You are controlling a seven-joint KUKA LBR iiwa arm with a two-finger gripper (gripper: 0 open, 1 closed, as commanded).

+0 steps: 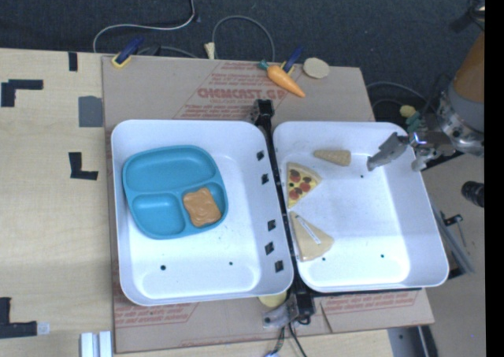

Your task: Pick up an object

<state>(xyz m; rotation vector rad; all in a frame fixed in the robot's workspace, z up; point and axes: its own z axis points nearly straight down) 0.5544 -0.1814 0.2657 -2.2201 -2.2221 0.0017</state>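
The right bin [409, 269] holds three toy foods: a tan bread wedge [332, 157] near its back, a pizza slice [302, 183] by its left wall, and a pale sandwich triangle [309, 237] further to the front. My gripper [402, 157] hangs over the bin's back right part, tilted, to the right of the bread wedge and apart from it. It is open with nothing between the fingers; one grey finger [384, 151] points left. In the left bin [197, 280] a blue divided plate [169, 182] carries a brown toast piece [202, 206].
A toy carrot [285, 80] and a beige disc [316, 68] lie on the cardboard behind the bins. A black divider [272, 213] runs between the bins. Cables lie at the back and at the front edge. The arm comes in over the right rim.
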